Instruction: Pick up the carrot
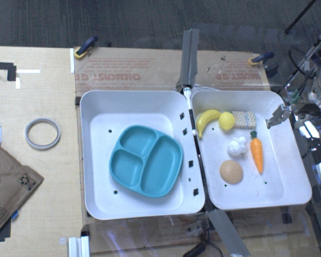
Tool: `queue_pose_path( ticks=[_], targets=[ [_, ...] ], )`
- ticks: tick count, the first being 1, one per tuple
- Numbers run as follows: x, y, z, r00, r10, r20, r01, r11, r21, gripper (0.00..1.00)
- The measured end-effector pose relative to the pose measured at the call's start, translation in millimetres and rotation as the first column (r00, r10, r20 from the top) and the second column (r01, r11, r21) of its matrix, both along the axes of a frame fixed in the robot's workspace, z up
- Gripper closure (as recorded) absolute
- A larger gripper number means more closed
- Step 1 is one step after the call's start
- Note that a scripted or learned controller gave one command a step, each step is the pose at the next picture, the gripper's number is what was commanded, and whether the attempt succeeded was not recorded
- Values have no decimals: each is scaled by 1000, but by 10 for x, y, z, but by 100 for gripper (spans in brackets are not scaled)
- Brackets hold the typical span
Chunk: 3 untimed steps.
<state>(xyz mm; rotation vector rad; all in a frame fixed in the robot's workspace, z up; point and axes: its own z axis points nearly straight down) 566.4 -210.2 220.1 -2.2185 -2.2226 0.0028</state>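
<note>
The carrot (257,154) is orange with a small green top. It lies in the right bin (289,191), right of the middle, with its tip toward the near side. My gripper (276,116) shows as a grey tip over the bin's far right corner, up and to the right of the carrot's green end and apart from it. Nothing is seen held in it. The rest of the arm is blurred at the view's right edge.
Beside the carrot in the right bin are a white lumpy object (236,146), a tan round object (231,172), a banana (206,121), a lemon (227,121) and a speckled block (244,119). The left bin (96,197) holds a blue divided plate (146,160). A tape roll (43,133) lies on the bench.
</note>
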Motion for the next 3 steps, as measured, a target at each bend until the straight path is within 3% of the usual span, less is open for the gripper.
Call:
queue_pose_path(
  ticks=[1, 2, 3],
  targets=[
    [-165, 0, -1183, 1000, -9, 3, 9, 1000, 0, 0],
    [-164, -4, -1094, 1000, -11, 3, 11, 1000, 0, 100],
    [-298, 531, -282, 998, -57, 1, 57, 998, 0, 100]
  ],
)
